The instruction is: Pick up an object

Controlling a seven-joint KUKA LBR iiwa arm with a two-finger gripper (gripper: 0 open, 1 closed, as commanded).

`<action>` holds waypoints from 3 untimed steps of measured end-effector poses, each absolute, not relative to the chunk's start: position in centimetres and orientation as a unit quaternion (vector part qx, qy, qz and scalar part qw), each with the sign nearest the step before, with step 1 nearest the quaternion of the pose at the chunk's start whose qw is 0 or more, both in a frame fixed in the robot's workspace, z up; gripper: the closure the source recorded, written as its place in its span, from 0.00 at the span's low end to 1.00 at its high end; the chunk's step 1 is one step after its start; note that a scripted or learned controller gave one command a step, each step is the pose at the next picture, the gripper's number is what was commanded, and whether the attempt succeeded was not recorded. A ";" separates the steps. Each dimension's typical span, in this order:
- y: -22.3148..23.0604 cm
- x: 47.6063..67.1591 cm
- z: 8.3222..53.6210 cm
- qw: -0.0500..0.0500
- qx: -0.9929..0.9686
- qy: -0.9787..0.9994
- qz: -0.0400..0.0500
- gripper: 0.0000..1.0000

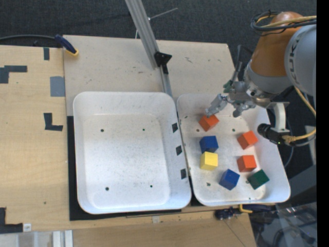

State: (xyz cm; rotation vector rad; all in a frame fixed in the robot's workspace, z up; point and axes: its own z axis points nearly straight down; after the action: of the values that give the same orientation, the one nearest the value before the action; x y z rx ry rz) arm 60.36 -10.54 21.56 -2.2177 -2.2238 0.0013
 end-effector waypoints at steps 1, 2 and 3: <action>-10.6 60.4 21.6 0.001 -0.706 -0.708 0.000 0.00; -10.7 60.8 15.3 0.002 -0.707 -0.708 0.003 0.00; -10.2 60.6 10.9 0.002 -0.706 -0.708 0.003 0.00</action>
State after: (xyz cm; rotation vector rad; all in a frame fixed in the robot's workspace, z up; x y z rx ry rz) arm 60.65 -10.23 10.85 -2.2164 -2.2203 0.0081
